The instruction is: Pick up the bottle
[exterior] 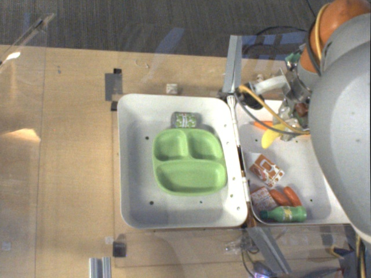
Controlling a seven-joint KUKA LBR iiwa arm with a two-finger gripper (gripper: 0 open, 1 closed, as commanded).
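The green bottle [284,214] lies lengthwise left-to-right at the bottom of the right bin [316,172], well below the gripper [288,112] near the frame's upper right.

No legible text on any item.
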